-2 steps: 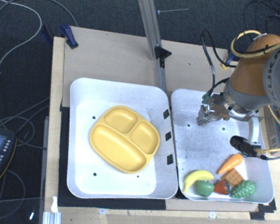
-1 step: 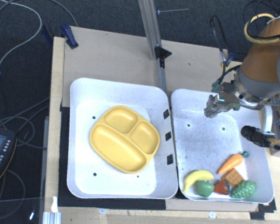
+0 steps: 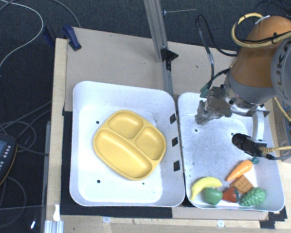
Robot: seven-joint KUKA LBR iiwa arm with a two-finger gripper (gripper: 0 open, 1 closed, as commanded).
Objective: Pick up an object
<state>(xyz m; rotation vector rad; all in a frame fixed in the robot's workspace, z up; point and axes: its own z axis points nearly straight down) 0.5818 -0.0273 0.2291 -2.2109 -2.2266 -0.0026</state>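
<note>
Camera view, single frame

Containers:
- Left bin [image 3: 79,181] holds one yellow divided plate [image 3: 129,144] with three compartments. It lies flat near the middle, turned at a slant to the bin walls.
- Right bin [image 3: 203,155] holds the small toy foods, all crowded into its near right corner. A banana [image 3: 204,185] has a green apple [image 3: 212,196] touching it, and a red piece [image 3: 230,194] sits just beside the apple. A brown waffle-like piece [image 3: 243,184] is there too, with a carrot [image 3: 240,170] slanted above it. A green knobbly bunch [image 3: 253,196] lies nearest the right wall.

Tool [image 3: 203,117]: hangs over the far left part of the right bin, above bare floor and well apart from the food cluster. I cannot tell whether it is apart or together; from this angle it reads as one dark grey lump.

Hard to make out:
- Apple and waffle piece partly cover the red piece; I can't name it.
- The arm [image 3: 260,53] covers the right bin's far right corner.

Room:
- The cluster sits tight against the near and right walls.
- Bare floor lies between tool and cluster.
- Bare floor rings the plate, and the counter [image 3: 116,48] beyond the bins is bare wood
</note>
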